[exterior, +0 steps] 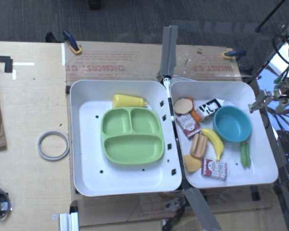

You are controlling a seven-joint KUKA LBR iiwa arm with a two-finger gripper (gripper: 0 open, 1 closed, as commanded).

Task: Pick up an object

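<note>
Banana (pixel 215 142) is best approached from above, just left of blue bowl (pixel 232 124); crowding noted; gripper state cannot be told.

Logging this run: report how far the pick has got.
Done: nothing looks lifted. The banana, blue bowl and hot dog lie in the right bin; the green tray sits in the left bin. In hand: nothing visibly gripped. Left: the entire pick.
</note>
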